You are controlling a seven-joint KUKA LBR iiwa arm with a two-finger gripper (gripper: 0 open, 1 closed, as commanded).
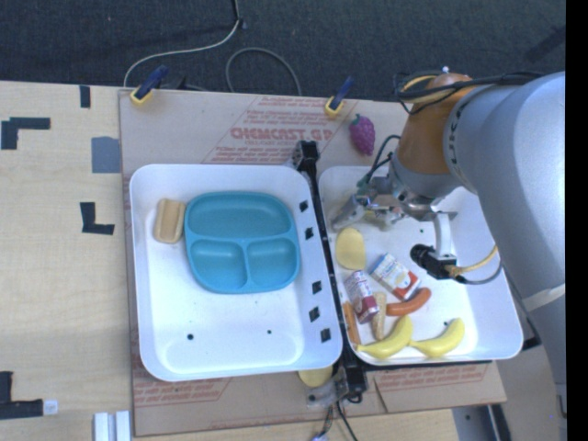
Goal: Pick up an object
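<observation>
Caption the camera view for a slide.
KUKA arm's gripper poised over the right bin of toy food, beside a blue divided plate.

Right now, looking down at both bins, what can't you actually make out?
- Pincer: small and blurred over the right bin; open or shut can't be told.
- Packets: labels too small to read.
- Yellow thing below the bins: mostly hidden by the rims.
- Arm: cut off by the right edge.

A dark grey carpet (110, 16) lies beyond the pale wooden bench (55, 274), which bears a brown board (239, 136).
</observation>
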